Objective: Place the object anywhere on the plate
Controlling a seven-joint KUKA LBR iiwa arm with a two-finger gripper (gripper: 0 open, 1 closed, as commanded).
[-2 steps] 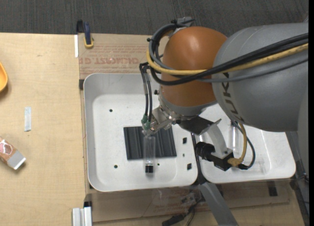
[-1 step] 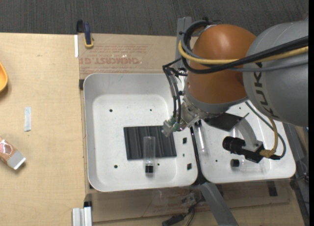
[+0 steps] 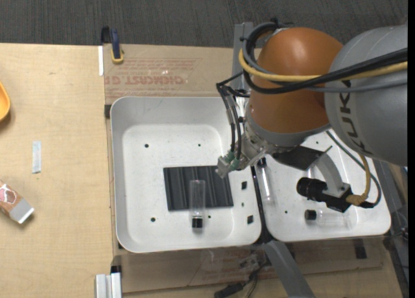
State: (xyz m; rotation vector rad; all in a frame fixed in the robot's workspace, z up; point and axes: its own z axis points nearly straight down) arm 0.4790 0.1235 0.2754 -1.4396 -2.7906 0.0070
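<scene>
Seen from overhead, two shallow white bins sit side by side on a wooden bench. The left bin [image 3: 139,160] holds a dark ribbed plate [image 3: 178,190], a flat rectangle lying a little toward 6 o'clock from the bin's middle. A clear tube [image 3: 197,196] rests on the plate, running from 12 to 6 o'clock. Its black cap [image 3: 197,223] is at the 6 o'clock end, where the tube hangs past the plate's edge over the white bin floor. Most of the tube's length lies on the ribs.

The grey arm [image 3: 292,83], with its orange band, reaches in from 3 o'clock over the right bin [image 3: 363,225]. Its gripper [image 3: 228,162] hangs at about 2 o'clock from the plate's centre, just beside the plate's corner and apart from the tube. Nothing is visibly held; whether the gripper is open or closed cannot be told from this angle.

By the look of it, the placing step is finished or nearly so, since the tube lies on the plate. The next move probably calls for a clean lift away toward 3 o'clock, keeping clear of the tube, which looks round enough to roll if nudged.
</scene>
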